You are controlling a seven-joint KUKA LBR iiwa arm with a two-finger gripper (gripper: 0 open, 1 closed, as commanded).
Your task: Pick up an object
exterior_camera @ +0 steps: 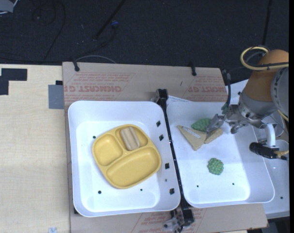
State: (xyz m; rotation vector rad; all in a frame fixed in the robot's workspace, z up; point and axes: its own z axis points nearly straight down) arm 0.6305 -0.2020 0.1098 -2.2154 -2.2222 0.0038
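Observation:
My gripper [218, 126] hangs low over the upper middle of the right bin [256, 188], coming in from the right. Its tip lies right by a tan wedge-shaped piece [195, 138] and a flat green leafy piece [201, 124]. Whether it touches either one I cannot tell. A round, bumpy green ball [215, 166] lies alone lower down in the same bin, apart from the gripper.
The left bin [83, 188] holds a yellow divided plate [133, 171] with a tan sausage-like piece [130, 138] in its upper right compartment. A black divider [169, 152] runs between the bins. The arm's orange band [261, 79] rises over the right bin's far right corner.

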